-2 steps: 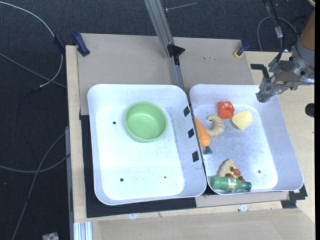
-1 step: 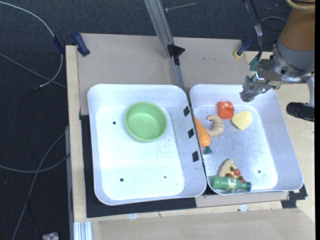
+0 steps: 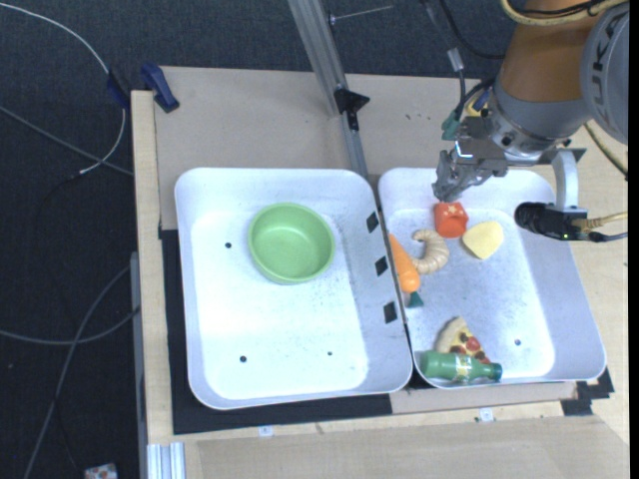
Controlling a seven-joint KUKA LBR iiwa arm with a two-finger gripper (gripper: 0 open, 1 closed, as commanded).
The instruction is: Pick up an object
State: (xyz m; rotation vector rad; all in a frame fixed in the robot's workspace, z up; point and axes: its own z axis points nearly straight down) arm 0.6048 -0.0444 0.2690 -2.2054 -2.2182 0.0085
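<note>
Fingertips hang just above the red toy; how far apart they stand cannot be told. Closing off-centre could nudge it against the peanut below.

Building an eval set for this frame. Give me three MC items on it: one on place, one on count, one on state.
1. Which bin holds the green bowl?
A. the left bin
B. the right bin
C. neither, it sits on the bench

2. How many objects lie in the right bin?
A. two
B. four
C. six

3. How does the green bottle sit?
A. upright
B. on its side
C. upside down in the bowl

Answers:
1. A, the bowl sits in the left bin, upper middle.
2. C, red piece, yellow piece, tan root-like piece, carrot, pizza slice and bottle.
3. B, it lies lengthwise along the near wall.
</note>
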